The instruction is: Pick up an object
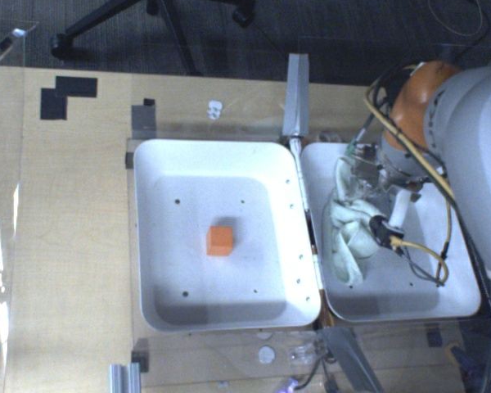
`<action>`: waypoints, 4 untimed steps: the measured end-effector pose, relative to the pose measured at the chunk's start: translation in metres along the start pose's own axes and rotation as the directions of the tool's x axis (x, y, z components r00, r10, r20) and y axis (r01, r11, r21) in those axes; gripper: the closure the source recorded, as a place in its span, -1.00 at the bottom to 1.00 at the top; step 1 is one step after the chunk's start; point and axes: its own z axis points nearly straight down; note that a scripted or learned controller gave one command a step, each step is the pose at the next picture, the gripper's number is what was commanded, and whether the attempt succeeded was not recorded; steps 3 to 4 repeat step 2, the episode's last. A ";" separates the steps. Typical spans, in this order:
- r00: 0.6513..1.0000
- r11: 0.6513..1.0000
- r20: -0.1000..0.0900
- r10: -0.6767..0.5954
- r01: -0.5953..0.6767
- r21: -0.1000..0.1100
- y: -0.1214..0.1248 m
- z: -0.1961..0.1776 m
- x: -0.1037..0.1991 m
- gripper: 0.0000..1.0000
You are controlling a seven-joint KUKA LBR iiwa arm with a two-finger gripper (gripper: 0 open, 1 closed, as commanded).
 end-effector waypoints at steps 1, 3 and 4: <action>0.963 0.963 0.001 0.268 -0.268 0.002 0.012 -0.113 0.059 1.00; 0.911 0.911 0.002 0.413 -0.413 0.003 0.031 -0.104 0.060 1.00; 0.911 0.911 0.002 0.413 -0.413 0.003 0.031 -0.104 0.060 1.00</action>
